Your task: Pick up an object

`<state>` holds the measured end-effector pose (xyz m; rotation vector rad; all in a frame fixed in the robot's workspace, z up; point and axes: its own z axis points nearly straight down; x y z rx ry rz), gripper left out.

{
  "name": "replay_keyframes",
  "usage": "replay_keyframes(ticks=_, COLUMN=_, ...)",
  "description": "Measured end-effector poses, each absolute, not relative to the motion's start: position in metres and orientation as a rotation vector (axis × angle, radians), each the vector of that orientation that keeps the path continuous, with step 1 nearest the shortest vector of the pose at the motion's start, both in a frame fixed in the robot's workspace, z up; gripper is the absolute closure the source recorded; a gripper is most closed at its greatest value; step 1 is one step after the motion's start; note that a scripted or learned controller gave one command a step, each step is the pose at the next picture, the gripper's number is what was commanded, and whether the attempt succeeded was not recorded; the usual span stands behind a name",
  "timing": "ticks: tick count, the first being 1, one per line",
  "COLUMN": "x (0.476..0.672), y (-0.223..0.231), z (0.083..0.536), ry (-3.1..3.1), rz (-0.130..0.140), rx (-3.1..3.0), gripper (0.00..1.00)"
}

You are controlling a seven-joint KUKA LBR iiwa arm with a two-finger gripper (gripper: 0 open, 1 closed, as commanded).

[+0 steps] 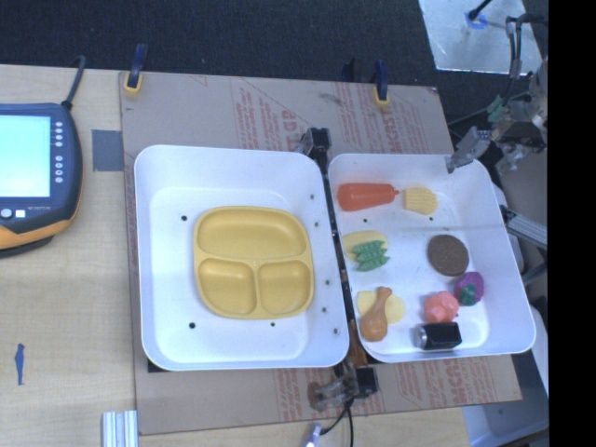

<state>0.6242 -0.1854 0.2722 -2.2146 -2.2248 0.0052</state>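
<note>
I see the objects to pick lying in the right bin [494, 194]. An orange carrot [365, 195] lies along the far side, with a pale yellow corn piece [420, 199] just beside its tip. In the middle sit a yellow and green pea pod [366, 251] and a round brown disc [448, 254]. Nearer the front edge are a tan drumstick [377, 311], a pink lump [440, 305], a purple and green piece [468, 288] and a small black block [438, 335] close to the front wall.

My gripper [463, 152] hangs at the bin's far right corner, just above the rim, touching none of the objects. It is too small and cluttered for me to make out more. The carrot and corn lie nearest it, the rest well apart.

The left bin [158, 250] holds a yellow divided tray [253, 260], with bare white floor around it.
</note>
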Motion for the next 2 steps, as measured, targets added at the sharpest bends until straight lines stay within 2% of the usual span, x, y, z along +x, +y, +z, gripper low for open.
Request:
replay_keyframes(ticks=1, x=0.587, y=-0.212, z=0.131, ry=-2.222, rz=0.009, rx=-2.212, gripper=0.00)
replay_keyframes(ticks=2, x=0.553, y=-0.182, z=0.094, ry=-2.229, rz=0.002, rx=-2.218, gripper=0.00)
